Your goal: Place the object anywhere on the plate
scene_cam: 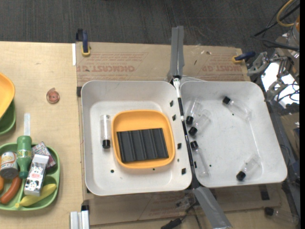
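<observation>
Two shallow white bins sit side by side on a cardboard sheet [124, 63] with mirrored red print, clamped at its far corners by a blue-and-yellow clamp [84, 44] at 11 o'clock of the bins and another [242, 57] at 1 o'clock. The cardboard lies on a pale wooden bench [38, 70]; beyond it, across the top of the view, runs dark grey carpet [143, 8].

In the left bin [90, 128] an orange plate [143, 116] rests near the middle, and a dark grey ribbed block [143, 144] lies flat on it, wholly inside the rim. At the plate's 9 o'clock, just beside it but on the bin floor, a clear vial with a black cap [105, 132] lies lengthwise, cap toward 6 o'clock.

The right bin [267, 128] holds more black-capped clear vials – one at its 12 o'clock [228, 101], a cluster along its 9 o'clock wall [192, 128], one at 5 o'clock [247, 170].

A grey metal strut [177, 51] rises from the seam between the bins toward 12 o'clock. At 8 o'clock of the view, a green divided tray [50, 197] carries toy foods, a green bottle [24, 156] among them; a yellow bowl [5, 97] is cut by the 9 o'clock edge, with a small pink disc [53, 96] near it. Cables [286, 13] tangle at 2 o'clock.

The state of the gripper cannot be told.
</observation>
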{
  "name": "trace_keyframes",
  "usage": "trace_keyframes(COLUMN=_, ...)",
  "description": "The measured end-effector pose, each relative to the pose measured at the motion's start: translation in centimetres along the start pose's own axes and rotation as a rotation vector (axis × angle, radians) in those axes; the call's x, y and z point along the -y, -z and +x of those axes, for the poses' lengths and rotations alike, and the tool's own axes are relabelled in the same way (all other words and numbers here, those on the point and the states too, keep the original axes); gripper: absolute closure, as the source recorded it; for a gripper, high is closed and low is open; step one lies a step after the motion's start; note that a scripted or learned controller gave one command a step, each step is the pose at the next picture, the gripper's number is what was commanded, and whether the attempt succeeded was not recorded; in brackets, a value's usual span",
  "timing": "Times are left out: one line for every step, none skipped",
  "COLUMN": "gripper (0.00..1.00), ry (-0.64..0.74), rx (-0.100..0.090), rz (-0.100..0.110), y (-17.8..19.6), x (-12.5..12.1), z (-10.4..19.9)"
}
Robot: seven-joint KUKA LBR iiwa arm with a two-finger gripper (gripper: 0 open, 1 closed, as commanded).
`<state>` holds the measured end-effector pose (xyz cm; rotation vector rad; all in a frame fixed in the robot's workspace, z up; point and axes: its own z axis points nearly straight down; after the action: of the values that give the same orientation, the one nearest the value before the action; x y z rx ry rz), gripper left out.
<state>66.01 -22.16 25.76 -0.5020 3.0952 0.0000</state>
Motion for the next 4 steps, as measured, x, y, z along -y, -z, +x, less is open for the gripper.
trace_keyframes(gripper=0.00, ry=0.030, rx=0.000, rz=0.000, y=0.1, x=0.0, z=0.0)
trace_keyframes(gripper=0.00, ry=0.097, rx=0.001, rz=0.001, y=0.7, x=-0.1, z=-0.1)
trace_keyframes(gripper=0.00, ry=0.399, rx=0.000, rz=-0.002, y=0.0, x=0.0, z=0.0)
trace_keyframes(gripper=0.00, ry=0.653, rx=0.002, rz=-0.001, y=1.3, x=0.0, z=0.0)
